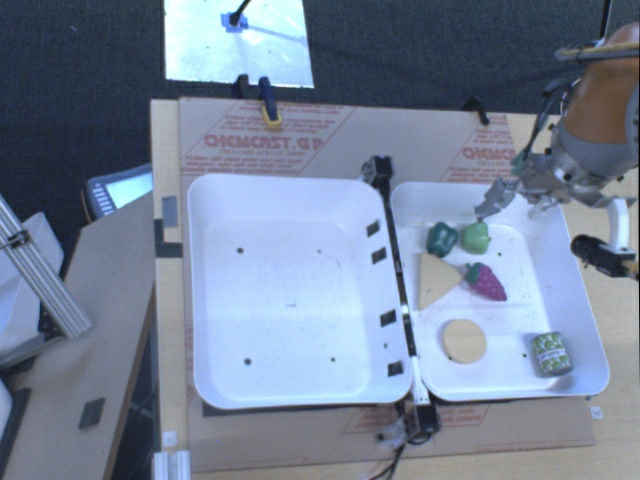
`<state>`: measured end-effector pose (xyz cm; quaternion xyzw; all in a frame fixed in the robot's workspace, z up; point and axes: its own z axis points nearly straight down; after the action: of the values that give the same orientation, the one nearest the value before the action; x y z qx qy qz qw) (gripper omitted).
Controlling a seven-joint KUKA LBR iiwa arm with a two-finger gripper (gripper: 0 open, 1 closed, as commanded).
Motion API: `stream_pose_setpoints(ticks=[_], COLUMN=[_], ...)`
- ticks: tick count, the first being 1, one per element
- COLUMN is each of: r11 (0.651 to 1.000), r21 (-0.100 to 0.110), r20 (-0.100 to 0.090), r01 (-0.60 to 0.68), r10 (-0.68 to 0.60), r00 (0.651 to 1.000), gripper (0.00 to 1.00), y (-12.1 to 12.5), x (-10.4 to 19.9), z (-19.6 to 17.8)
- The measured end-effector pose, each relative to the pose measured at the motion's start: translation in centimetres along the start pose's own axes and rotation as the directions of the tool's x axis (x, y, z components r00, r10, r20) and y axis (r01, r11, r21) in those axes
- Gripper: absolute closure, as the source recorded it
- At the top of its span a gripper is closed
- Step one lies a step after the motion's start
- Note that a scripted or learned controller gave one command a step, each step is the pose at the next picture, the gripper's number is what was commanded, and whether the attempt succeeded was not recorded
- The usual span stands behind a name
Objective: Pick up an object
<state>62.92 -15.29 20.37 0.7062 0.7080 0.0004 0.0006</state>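
You are looking down on a table (330, 128) carrying two shallow white bins side by side. The left bin (290, 288) has its whole floor open, with room on every side. The right bin (575, 298) holds five small things, clustered toward its middle and near edge, leaving bare floor along its far wall and right side. The arm (600, 108) reaches in from the right, bent down over the far right corner of the right bin. Its tool (497, 198) hangs just above a light green pepper (476, 236); whether the tool is open or closed cannot be told. A dark green pepper (441, 238) touches the light one. Nearer lie a yellow cheese wedge (437, 280), a purple strawberry-shaped fruit (485, 281), a tan round cookie (464, 341) and a green can (550, 354) by the near right corner.
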Motion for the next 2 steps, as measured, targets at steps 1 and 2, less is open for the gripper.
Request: stream_pose_setpoints(ticks=[1, 2], r11=[1.0, 1.0], r21=[-0.004, -0.006], r20=[0.001, 0.003], r01=[0.004, -0.004], r10=[-0.004, 0.004], r00=[1.0, 1.0], gripper=[0.0, 0.0], y=[4.2, 3.6], x=[3.0, -2.0], z=[3.3, -2.4])
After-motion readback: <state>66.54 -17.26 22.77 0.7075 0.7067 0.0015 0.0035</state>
